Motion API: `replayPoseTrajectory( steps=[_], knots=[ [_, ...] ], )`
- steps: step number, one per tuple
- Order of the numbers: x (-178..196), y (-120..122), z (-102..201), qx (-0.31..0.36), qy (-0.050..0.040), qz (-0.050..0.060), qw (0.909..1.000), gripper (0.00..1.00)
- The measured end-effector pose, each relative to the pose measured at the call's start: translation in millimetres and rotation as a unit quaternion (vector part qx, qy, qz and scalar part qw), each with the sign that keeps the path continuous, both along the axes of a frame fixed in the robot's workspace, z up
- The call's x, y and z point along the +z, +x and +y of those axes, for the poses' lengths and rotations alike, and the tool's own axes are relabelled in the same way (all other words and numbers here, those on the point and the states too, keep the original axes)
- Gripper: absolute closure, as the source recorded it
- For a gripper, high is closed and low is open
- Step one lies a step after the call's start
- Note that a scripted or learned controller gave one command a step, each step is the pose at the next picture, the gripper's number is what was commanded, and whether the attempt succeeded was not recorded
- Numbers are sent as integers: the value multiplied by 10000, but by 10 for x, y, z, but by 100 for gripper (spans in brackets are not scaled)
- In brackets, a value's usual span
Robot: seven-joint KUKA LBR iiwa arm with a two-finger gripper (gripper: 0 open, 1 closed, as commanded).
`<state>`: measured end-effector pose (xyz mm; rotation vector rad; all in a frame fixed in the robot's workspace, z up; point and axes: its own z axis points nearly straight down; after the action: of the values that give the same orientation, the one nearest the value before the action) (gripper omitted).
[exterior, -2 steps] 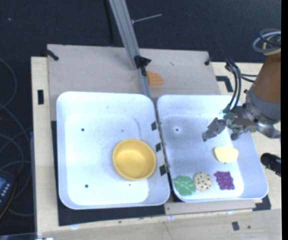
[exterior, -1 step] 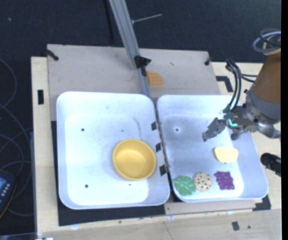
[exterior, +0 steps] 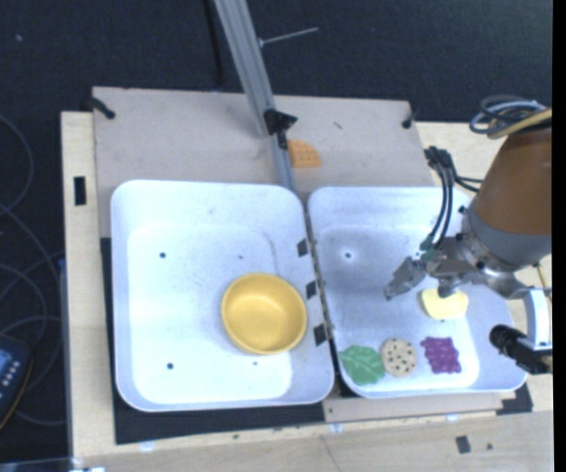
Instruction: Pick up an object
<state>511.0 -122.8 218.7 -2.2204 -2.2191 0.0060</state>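
1. The pale yellow piece (exterior: 445,305) lies in the right bin (exterior: 362,226), toward its right side; its shape is hard to read, but it looks wider than deep, the long axis running roughly left to right, with a slightly curved, rounded outline.
2. It looks smooth and matte, like a soft plastic or foam toy food; finer detail is too small to tell.
3. The gripper (exterior: 416,278) hangs over the right bin, its dark metal fingers pointing down and to the left; the yellow piece sits just beside it, to its right and slightly nearer, partly under the wrist hardware.
4. I cannot tell whether the claw is open or closed, and nothing can be seen between its tips.
5. Along the near edge of the right bin lie three flat pieces in a row: a green leaf-like piece (exterior: 362,364), a round tan cookie with dark specks (exterior: 398,356), and a bumpy purple piece (exterior: 442,354), apart from each other.
6. The left bin (exterior: 165,224) holds a round yellow bowl (exterior: 263,313), glossy and upright, near its right wall.
7. Both bins are shallow, white and rounded at the corners, touching side by side.
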Motion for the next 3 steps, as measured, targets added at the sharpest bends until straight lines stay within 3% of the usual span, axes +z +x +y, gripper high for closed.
replayPoseTrajectory(
  steps=[2, 3],
  knots=[
    [-866, -48, -60, -2, 1, -5, 10000, 0],
    [-730, -21, -67, -29, -1, -52, 10000, 100]
  ],
)
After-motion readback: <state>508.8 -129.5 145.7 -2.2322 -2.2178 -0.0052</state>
